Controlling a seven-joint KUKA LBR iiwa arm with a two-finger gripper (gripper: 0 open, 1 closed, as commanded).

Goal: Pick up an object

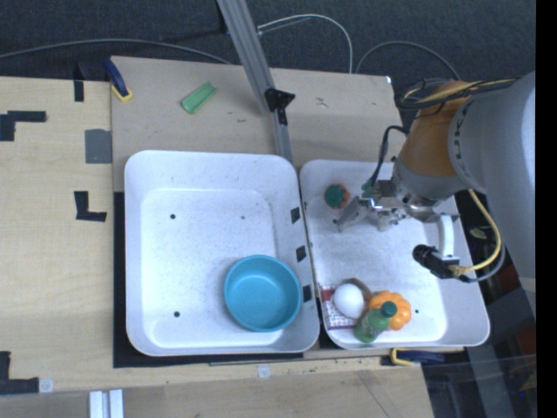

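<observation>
My gripper [369,212] hangs over the upper part of the right bin [461,320], below the orange-banded wrist. Just to its left, near the bin's top left corner, lies a small green and red object [336,196], close to the gripper but apart from it. At the bin's front edge a white egg-shaped object [349,300] sits beside an orange object [392,309] and a small green one [372,325]. A blue bowl [261,292] stands in the front right of the left bin [157,233].
A grey pole [252,55] slants across the bench behind the bins. A green block [197,97] lies on the board at the back left. Cables run beside the arm at the right bin's right wall.
</observation>
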